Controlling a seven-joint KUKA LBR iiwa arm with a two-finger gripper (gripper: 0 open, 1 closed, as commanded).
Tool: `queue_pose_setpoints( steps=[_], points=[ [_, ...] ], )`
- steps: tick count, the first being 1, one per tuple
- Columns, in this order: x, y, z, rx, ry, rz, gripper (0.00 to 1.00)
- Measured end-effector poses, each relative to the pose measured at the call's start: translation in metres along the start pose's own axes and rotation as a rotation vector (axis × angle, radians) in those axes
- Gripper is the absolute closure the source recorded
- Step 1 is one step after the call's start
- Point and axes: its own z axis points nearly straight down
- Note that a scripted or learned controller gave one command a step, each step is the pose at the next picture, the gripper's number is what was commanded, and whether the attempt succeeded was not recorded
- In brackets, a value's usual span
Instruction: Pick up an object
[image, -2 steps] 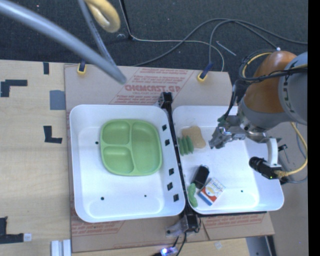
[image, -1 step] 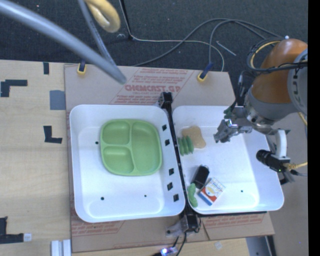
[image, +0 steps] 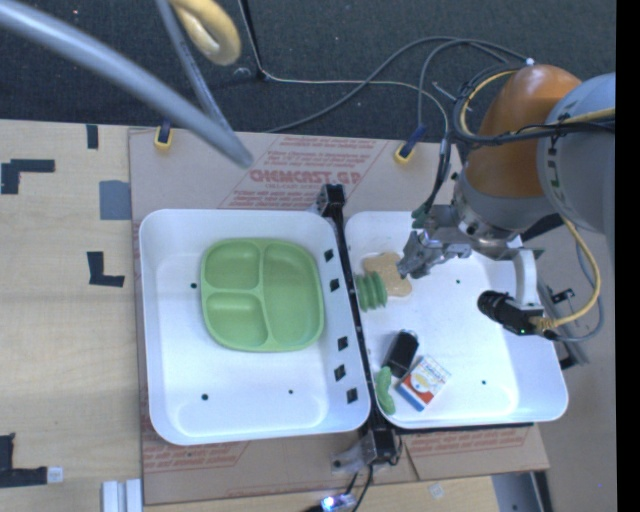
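Observation:
My gripper (image: 418, 258) hangs over the upper left part of the right bin (image: 500, 400), just right of a tan flat piece (image: 385, 270) and a green ridged item (image: 372, 290) by the divider. Lower in the same bin lie a small black block (image: 402, 352), a white card-like box with red and blue print (image: 423, 383) and a small green piece (image: 384, 385). Nothing shows between the fingers. The left bin (image: 170, 330) holds a green divided plate (image: 263, 294).
The grey arm with its orange band (image: 520, 120) reaches in from the right above the right bin. Cables loop behind it. A black divider strip (image: 345, 300) runs between the bins. A grey pole (image: 120, 70) crosses the upper left.

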Motion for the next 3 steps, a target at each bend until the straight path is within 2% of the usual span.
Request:
queue_pose_setpoints(
  steps=[1, 2, 3],
  points=[
    [0.045, 0.016, 0.013, 0.001, -0.001, 0.0, 1.0],
    [0.09, 0.039, 0.005, -0.001, 0.0, 0.0, 1.0],
    [0.131, 0.059, 0.014, 0.001, -0.001, 0.001, 1.0]
  ],
)
